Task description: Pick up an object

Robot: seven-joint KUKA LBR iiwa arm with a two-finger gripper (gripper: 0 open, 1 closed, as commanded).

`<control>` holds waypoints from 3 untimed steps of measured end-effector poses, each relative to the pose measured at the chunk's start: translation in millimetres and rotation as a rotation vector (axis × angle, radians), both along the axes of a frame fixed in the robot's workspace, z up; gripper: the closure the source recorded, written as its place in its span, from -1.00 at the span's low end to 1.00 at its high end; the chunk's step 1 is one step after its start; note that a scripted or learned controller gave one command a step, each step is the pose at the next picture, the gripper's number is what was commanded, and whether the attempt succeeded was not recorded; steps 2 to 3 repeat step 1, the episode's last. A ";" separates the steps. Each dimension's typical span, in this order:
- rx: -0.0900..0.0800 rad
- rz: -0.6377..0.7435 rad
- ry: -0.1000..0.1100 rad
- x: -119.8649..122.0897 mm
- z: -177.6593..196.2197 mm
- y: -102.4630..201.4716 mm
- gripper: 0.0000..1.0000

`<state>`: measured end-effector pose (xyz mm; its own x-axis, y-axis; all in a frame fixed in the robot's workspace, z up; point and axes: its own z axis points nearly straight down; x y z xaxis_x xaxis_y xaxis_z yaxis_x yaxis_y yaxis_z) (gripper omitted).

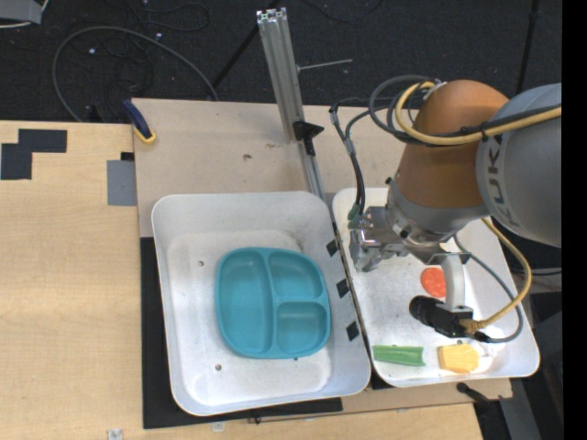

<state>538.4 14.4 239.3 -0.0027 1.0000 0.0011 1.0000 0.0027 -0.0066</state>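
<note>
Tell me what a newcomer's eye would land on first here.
The grey arm with its orange band looms over the right bin, reaching in from the right. A teal divided plate lies in the middle of the left bin. Near the right bin's front edge sit a green piece and a yellow piece, with an orange piece farther back.

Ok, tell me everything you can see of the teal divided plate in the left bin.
The teal divided plastic plate lies flat, face up, near the middle of the left white bin. It is a rounded rectangle with three compartments: one long one on the left, two smaller ones on the right. It looks smooth and matte, and rests on the bin floor.
</note>
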 end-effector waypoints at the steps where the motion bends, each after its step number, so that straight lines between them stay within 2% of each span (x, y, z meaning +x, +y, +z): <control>1: 0.001 0.002 -0.001 -24.5 4.1 49.7 1.00; 3: 0.001 0.002 -0.001 -24.5 4.1 49.7 1.00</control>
